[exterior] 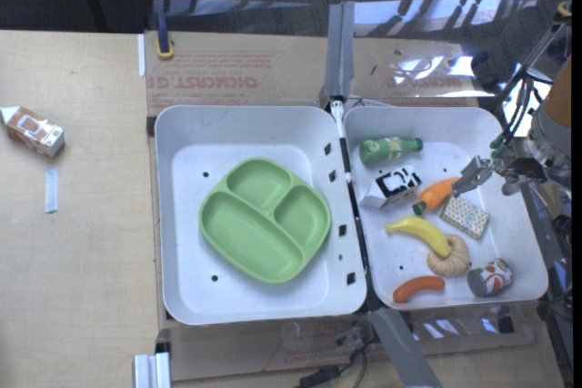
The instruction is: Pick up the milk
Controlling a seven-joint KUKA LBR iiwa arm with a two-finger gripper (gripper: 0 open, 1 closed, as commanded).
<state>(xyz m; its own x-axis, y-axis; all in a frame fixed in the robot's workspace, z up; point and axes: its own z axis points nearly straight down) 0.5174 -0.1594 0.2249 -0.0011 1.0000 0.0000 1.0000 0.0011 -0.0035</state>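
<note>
The arm (556,118) is cut off by the frame's right edge, so most of it is out of sight. The small black-and-white carton (396,184), centre right, is too small for its print to be read.

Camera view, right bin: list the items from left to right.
Milk carton → green bottle → banana → red sausage → carrot → bread roll → patterned sponge → grey-red can.

cardboard sheet (238,73) behind the bins: red print, upside down, looks like "CHEMCAST GP", uncertain | green bottle (389,148): label unreadable | black-and-white carton (397,184): markings too small to read
</note>
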